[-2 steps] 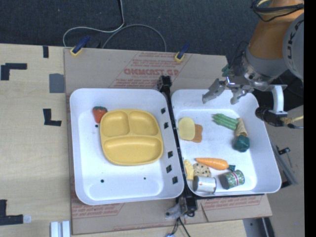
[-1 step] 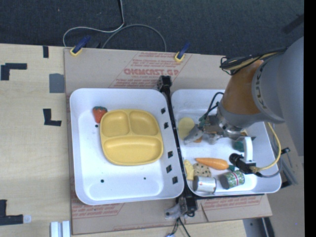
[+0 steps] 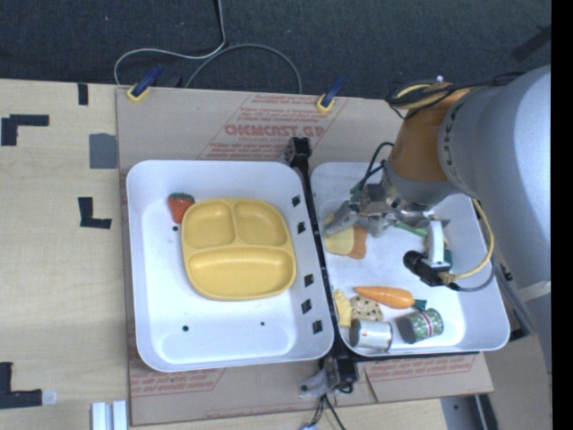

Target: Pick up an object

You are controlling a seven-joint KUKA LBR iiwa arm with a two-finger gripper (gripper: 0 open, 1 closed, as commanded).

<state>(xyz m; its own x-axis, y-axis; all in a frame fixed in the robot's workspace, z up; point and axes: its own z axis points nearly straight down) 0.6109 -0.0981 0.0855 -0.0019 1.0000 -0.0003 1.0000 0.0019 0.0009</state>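
Down by the near edge sits a shiny can [image 3: 372,334], but the spread claw [image 3: 351,220] hovers right over a soft, light yellow-and-brown food piece [image 3: 346,242], best pinched across its middle.

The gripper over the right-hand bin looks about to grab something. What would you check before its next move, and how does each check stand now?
1. Gripper is over the right bin: ok.
2. A target lies beneath it: ok, a yellowish food piece sits right by the fingertips.
3. Something is already between the fingers: cannot tell.
4. Way down is free of other things: ok, the carrot, metal can and green can lie nearer the front.
5. Distance from the divider between the bins: not ok, the target lies close to it.
6. Left bin's yellow tray and strawberry are out of the path: ok.
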